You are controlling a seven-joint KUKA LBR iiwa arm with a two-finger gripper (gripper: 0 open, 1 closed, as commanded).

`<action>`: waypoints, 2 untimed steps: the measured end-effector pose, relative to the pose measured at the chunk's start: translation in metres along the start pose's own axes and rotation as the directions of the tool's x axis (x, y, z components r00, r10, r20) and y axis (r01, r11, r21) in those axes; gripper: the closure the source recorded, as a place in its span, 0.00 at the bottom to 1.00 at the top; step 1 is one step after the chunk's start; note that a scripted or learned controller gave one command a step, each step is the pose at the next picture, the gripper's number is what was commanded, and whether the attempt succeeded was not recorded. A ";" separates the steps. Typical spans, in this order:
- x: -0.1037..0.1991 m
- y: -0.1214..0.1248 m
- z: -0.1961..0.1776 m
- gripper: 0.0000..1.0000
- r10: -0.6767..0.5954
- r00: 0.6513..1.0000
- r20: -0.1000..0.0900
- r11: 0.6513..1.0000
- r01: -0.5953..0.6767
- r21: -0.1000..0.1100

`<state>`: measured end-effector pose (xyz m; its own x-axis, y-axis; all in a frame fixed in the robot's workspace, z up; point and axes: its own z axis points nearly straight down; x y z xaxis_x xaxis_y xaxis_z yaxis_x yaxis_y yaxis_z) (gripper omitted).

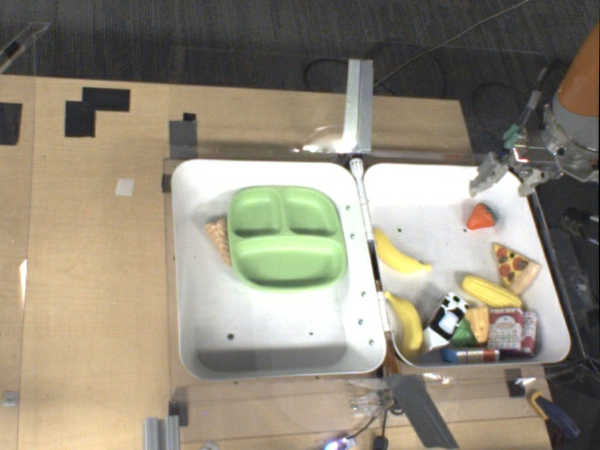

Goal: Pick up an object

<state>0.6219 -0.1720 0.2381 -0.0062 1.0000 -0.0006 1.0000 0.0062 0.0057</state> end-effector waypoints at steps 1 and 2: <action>-0.032 0.004 0.145 0.00 0.086 0.996 0.000 0.996 -0.086 -0.002; -0.031 0.007 0.132 1.00 0.081 0.997 0.002 0.997 -0.081 -0.009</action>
<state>0.6296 -0.2035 0.1057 0.0747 0.9972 -0.0019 0.9971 -0.0746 0.0144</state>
